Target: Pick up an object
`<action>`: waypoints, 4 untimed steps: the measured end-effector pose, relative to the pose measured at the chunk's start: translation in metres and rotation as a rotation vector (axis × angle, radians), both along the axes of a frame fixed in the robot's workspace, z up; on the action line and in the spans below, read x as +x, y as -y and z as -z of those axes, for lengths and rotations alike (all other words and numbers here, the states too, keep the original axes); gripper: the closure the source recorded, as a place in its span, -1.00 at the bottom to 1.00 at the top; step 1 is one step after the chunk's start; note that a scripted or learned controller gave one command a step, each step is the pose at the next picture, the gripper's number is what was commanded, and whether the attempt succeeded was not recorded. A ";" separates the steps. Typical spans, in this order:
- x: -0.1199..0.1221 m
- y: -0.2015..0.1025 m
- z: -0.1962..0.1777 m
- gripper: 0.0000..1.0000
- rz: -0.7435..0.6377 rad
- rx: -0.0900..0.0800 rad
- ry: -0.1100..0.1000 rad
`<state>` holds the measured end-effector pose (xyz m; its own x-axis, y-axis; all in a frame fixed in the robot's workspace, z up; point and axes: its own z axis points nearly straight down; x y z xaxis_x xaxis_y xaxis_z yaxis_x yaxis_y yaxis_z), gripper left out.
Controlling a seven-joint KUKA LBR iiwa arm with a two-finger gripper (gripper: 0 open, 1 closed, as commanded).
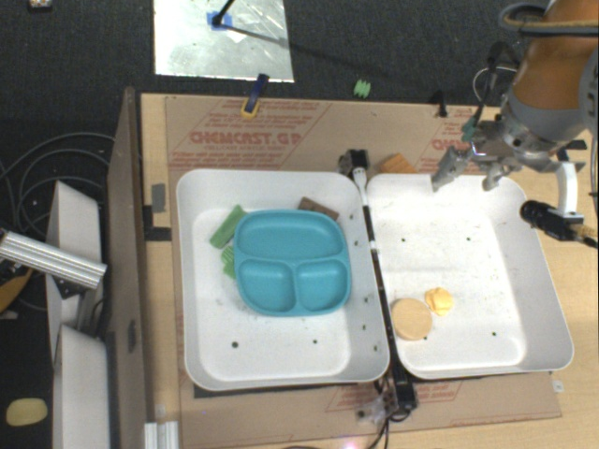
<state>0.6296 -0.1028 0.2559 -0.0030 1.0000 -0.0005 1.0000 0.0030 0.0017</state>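
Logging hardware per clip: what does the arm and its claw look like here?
The arm is grey with a broad orange band above the wrist. Thin dark cables loop beside the wrist. The claw is pale grey metal with two slim fingers, and small teal marks show on its body. A white bracket with a black cylindrical part sits beside it.

blue tray [290, 260] crowding left bin [201, 344], right bin [468, 251] mostly open

A robotics lab or test bench: a grey arm [547, 54] reaches over two white bins [206, 251] set on a cardboard sheet [281, 134], loose cables [56, 162] coil on dark carpet [75, 54], clamps [253, 96] pin the board
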 end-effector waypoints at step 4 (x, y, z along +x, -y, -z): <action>-0.144 0.006 0.171 -1.00 0.004 0.001 -0.002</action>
